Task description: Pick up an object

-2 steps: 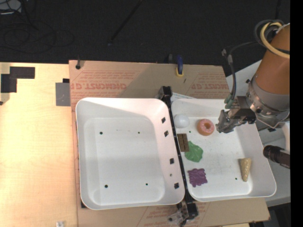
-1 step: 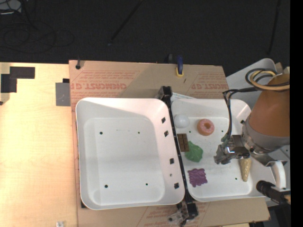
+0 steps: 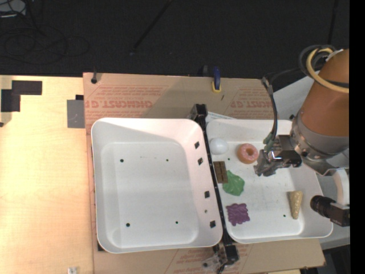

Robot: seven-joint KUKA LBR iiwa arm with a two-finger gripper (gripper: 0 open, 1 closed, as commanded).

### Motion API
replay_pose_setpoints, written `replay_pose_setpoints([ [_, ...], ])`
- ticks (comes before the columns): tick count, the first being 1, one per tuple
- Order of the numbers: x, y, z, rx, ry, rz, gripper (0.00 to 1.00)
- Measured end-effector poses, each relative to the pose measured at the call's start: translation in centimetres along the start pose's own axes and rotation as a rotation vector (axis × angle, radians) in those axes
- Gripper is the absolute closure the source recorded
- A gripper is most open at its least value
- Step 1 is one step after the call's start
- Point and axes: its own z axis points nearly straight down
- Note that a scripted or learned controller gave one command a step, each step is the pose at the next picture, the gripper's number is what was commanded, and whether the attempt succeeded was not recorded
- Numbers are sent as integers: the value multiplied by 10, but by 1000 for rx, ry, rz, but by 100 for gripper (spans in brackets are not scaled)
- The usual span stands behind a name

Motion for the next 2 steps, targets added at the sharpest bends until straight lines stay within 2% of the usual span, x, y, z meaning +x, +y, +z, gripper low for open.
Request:
replay_pose_setpoints([
  [1,73,12,-153,-8,1,-1,100],
  [2,72,16,-10,23,-3,8,100],
])
